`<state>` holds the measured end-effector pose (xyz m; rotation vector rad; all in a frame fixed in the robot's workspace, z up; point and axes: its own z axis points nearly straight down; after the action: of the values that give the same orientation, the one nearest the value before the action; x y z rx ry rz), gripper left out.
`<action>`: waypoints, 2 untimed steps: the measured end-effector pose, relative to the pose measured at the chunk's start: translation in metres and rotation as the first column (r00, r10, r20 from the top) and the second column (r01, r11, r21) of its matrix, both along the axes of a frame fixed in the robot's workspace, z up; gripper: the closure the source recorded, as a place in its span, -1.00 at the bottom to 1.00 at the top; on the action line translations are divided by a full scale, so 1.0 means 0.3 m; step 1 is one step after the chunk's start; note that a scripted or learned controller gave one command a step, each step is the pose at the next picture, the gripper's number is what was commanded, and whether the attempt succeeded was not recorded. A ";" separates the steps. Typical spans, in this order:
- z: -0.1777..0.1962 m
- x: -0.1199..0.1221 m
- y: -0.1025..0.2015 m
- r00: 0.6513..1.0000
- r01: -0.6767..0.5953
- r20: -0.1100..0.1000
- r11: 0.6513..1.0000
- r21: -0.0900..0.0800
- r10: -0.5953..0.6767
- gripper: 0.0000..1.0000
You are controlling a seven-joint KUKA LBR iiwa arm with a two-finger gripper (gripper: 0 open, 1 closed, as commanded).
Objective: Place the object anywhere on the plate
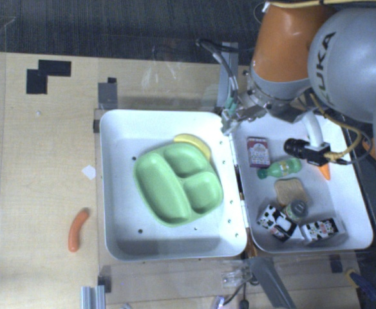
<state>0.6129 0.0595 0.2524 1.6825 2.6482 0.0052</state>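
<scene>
A green plate (177, 183) with three compartments lies in the left bin (120, 237), and nothing rests on it. A yellow banana-like piece (196, 142) peeks out from behind the plate's far edge. My gripper (229, 122) hangs over the far end of the wall between the two bins, just right of the yellow piece. I see no object in it. The right bin (362, 230) holds a small red box (257, 152), a green bottle (280, 168), a brown slice (291, 190), a small can (298, 208), a black-and-white cow toy (275, 221) and a small carton (319, 229).
An orange sausage (78, 229) lies on the bench left of the left bin. An orange carrot tip (324, 170) shows by the right bin's far right side. The arm's grey and orange body (317, 37) covers the upper right.
</scene>
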 end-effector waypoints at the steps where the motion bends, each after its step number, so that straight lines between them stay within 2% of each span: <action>1: -0.162 -0.128 0.095 1.000 0.015 -0.001 1.000 0.001 -0.015 1.00; 2: -0.061 -0.390 0.116 0.998 0.067 -0.001 0.998 0.002 -0.067 1.00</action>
<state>0.4959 0.0944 0.2340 1.7712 2.5914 0.0067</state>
